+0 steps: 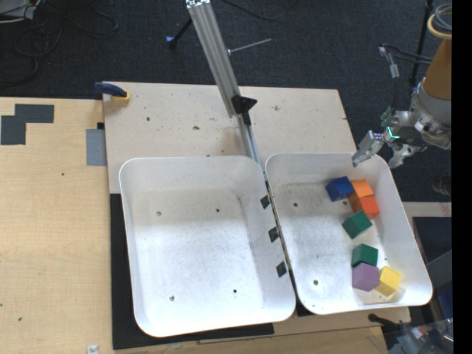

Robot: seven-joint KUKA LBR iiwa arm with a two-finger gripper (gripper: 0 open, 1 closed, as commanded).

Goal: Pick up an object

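The gripper (383,147) is shown just beyond the far right corner of the right bin (310,301), above its rim, with two fingers spread apart and nothing between them. All candidate objects lie inside the right bin, along its right wall: a blue block (338,189) nearest the gripper, two orange blocks (364,198) touching it, a green block (357,223) below these, and a second green block (364,255), a purple block (364,277) and a yellow block (390,279) clustered at the near right corner. A failed grasp is judged likely if the fingers are lowered onto the packed blocks, since one finger may land on a neighbour or strike the wall.
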